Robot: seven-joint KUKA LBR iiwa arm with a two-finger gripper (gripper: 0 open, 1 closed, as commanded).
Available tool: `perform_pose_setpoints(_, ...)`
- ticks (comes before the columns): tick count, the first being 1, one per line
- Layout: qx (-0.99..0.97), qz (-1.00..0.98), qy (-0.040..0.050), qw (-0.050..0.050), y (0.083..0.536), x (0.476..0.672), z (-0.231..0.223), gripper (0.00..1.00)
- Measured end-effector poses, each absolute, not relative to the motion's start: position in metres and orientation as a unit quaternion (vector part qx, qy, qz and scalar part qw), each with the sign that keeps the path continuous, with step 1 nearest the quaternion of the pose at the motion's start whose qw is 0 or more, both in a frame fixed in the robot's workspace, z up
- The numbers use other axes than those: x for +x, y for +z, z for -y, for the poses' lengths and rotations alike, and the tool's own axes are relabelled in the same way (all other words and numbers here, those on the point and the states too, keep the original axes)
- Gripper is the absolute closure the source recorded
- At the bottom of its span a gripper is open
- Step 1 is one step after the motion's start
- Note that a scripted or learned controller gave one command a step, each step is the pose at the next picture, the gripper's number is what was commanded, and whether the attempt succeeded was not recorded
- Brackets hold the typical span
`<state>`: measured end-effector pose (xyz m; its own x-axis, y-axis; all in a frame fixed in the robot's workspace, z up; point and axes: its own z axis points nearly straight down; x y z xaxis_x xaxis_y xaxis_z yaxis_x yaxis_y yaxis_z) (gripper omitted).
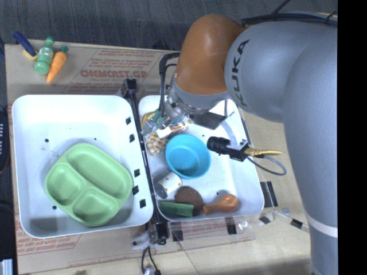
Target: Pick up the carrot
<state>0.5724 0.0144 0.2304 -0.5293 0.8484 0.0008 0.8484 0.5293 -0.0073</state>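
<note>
A small orange carrot [55,66] with a green top lies on the cardboard outside the bins, at the far left corner of the bench. My gripper [165,120] is down in the far left corner of the right bin [248,182], mostly hidden under the orange wrist band and grey arm. It hangs over a yellowish item [151,119] and a brown-and-white shell-like piece [153,145]. The carrot is far from the gripper, across the left bin [23,153].
A green bottle-shaped toy [44,56] and a blue-and-yellow object [24,44] lie beside the carrot. A green divided tray [89,182] sits in the left bin. The right bin holds a blue bowl [187,155], white cup [170,182], brown lump [189,196], green piece [176,209] and drumstick [221,204].
</note>
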Motion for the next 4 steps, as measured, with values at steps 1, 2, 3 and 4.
perform_pose_setpoints(1, -0.721, 0.693, 0.003, 0.001, 0.227, 0.601, -0.018, 1.0)
perform_pose_setpoints(2, -0.721, 0.693, 0.003, 0.001, 0.227, 0.601, -0.018, 0.0)
perform_pose_setpoints(3, -0.828, 0.561, 0.0033, 0.002, 0.201, 0.629, -0.047, 0.0)
perform_pose_setpoints(4, -0.777, 0.63, 0.0013, 0.0, 0.288, 0.657, -0.05, 0.0)
